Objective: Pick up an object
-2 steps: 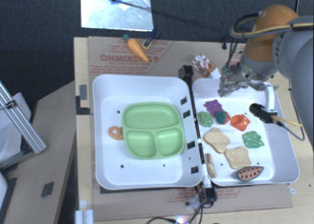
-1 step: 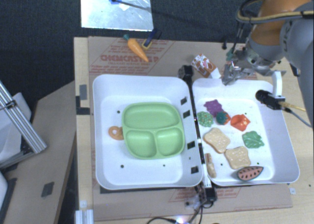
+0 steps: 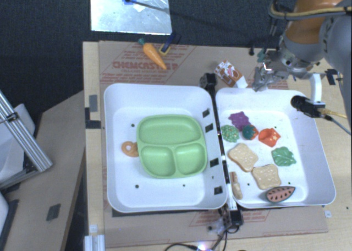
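Camera view: arm with tool (image 3: 263,83) poised over far rim of right bin (image 3: 316,151); tool's opening could not be told, nothing seen in its grip.

Right bin held purple grapes (image 3: 239,119), green broccoli (image 3: 229,133), teal piece (image 3: 250,131), red pepper (image 3: 269,136), green leaf (image 3: 283,156), two bread slices (image 3: 243,156), watermelon wedge (image 3: 280,194). Left bin (image 3: 118,134) held a green divided tray (image 3: 169,145) with a pretzel (image 3: 130,149) just beside it. Carrot (image 3: 154,55) and small packet (image 3: 228,72) lay on the bench (image 3: 66,134) beyond the bins.
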Controlling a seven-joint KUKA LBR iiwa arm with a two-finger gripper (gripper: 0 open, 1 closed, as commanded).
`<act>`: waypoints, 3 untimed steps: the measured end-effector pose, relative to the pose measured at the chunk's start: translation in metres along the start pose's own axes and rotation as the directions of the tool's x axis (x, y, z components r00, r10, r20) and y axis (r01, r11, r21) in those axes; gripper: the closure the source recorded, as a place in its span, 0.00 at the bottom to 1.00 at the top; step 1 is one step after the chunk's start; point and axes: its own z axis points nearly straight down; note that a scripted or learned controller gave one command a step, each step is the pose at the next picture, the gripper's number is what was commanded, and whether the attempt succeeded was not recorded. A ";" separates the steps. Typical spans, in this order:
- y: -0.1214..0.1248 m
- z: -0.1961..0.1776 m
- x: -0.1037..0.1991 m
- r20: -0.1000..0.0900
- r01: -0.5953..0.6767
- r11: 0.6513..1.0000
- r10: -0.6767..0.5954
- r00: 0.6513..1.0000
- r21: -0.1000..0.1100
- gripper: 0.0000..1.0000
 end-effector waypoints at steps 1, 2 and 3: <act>-0.034 0.008 0.033 -0.001 0.002 1.000 -0.002 1.000 0.005 1.00; -0.072 0.002 0.054 -0.001 0.001 1.000 -0.001 1.000 0.006 1.00; -0.118 -0.008 0.089 -0.002 0.003 1.000 -0.003 1.000 0.006 1.00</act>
